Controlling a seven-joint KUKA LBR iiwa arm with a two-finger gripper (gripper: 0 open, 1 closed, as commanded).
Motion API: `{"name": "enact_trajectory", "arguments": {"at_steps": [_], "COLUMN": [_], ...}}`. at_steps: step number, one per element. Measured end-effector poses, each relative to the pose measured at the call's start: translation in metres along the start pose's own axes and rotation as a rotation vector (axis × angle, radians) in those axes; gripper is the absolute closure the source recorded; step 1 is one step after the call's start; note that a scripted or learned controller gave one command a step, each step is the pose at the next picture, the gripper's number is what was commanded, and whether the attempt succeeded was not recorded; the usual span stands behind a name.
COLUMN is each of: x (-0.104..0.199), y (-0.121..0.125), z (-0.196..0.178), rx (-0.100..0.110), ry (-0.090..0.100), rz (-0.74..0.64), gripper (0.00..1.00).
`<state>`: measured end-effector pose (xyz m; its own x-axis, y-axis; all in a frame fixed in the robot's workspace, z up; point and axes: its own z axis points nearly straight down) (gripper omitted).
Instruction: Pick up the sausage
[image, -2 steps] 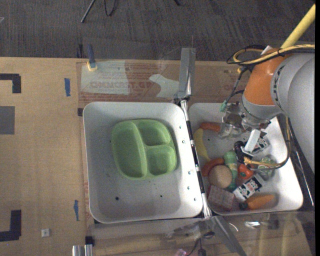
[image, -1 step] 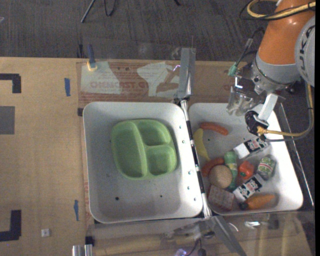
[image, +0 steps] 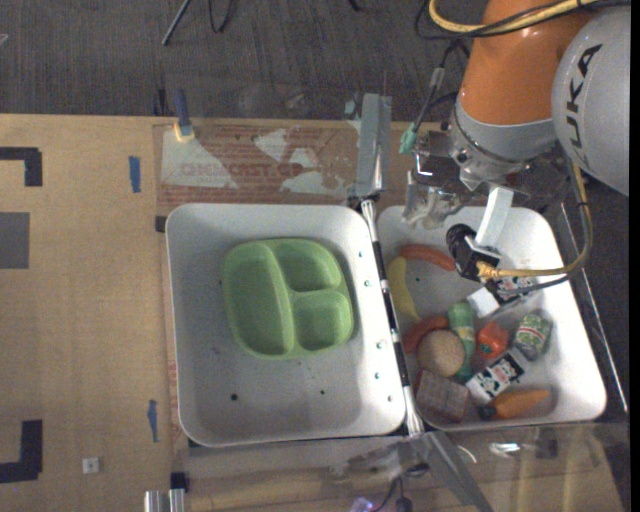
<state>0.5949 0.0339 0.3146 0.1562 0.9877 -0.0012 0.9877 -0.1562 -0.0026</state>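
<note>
From my remote station I see a robotics lab, not a home or a kitchen. The bench (image: 80, 300) is a plain wooden board with black square marks (image: 22, 167) and small pieces of blue tape (image: 135, 174) on it, as people use for calibration. Two shallow white bins (image: 190, 330) stand side by side, and a clear plastic sheet (image: 270, 160) is fixed behind them. The right bin holds toy food (image: 470, 350) of plastic, and the left one a green divided tray (image: 288, 297). A big industrial arm (image: 520, 70), grey and orange, carries loose cables (image: 540, 268). Behind the bench is a dark carpet floor (image: 100, 50) with a tripod leg (image: 180, 20).
</note>
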Motion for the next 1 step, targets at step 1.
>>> {"name": "enact_trajectory", "arguments": {"at_steps": [1], "x": [0.0628], "y": [0.0357], "z": [-0.069], "rx": [0.0], "ry": [-0.001], "rz": [-0.104], "gripper": [1.0]}}
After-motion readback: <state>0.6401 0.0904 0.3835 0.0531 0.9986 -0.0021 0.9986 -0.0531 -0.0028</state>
